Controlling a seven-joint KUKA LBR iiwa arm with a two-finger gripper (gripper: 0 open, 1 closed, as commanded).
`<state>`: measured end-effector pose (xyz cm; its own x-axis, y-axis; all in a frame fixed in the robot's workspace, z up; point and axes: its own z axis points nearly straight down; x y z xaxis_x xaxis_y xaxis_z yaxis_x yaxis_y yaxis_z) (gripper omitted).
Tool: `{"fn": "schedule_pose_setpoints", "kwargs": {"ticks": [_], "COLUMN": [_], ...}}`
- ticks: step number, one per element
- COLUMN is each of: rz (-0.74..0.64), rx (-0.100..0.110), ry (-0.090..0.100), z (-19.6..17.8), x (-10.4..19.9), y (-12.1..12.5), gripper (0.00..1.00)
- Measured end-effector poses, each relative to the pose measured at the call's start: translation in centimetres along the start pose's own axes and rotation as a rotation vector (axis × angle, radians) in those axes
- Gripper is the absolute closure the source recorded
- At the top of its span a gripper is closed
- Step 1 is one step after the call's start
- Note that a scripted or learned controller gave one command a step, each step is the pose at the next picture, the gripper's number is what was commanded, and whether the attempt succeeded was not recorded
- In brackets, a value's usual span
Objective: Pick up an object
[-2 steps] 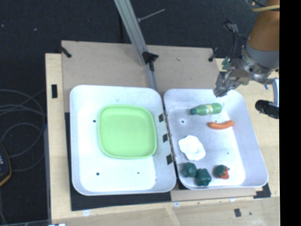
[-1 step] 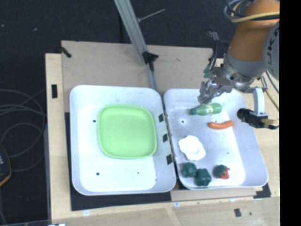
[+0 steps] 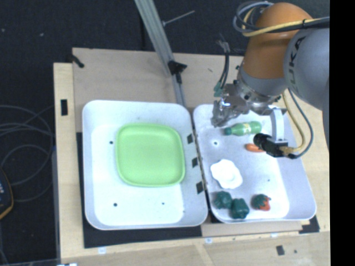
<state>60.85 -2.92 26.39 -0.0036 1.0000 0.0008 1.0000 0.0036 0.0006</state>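
We see the gripper (image 3: pixel 222 117) low over the right bin's (image 3: pixel 297 204) far left corner, just beside a green bottle (image 3: pixel 243 129) lying on its side; whether it grasps anything we cannot tell, and a green plate (image 3: pixel 150 154) sits in the left bin (image 3: pixel 100 204)

The claw (image 3: pixel 222 114) is a blurred tangle of metal, so its fingers cannot be told apart. Just right of it, the orange object (image 3: pixel 253 147) lies half hidden behind a black fitting (image 3: pixel 270 146).
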Motion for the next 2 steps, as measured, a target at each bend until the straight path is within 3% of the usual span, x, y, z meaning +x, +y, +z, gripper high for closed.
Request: {"fn": "schedule_pose_setpoints", "kwargs": {"ticks": [2], "rz": [0.0], "rx": [0.001], "ry": [0.0], "z": [1.5], "x": [9.4], "y": [-2.7], "gripper": [1.0]}}
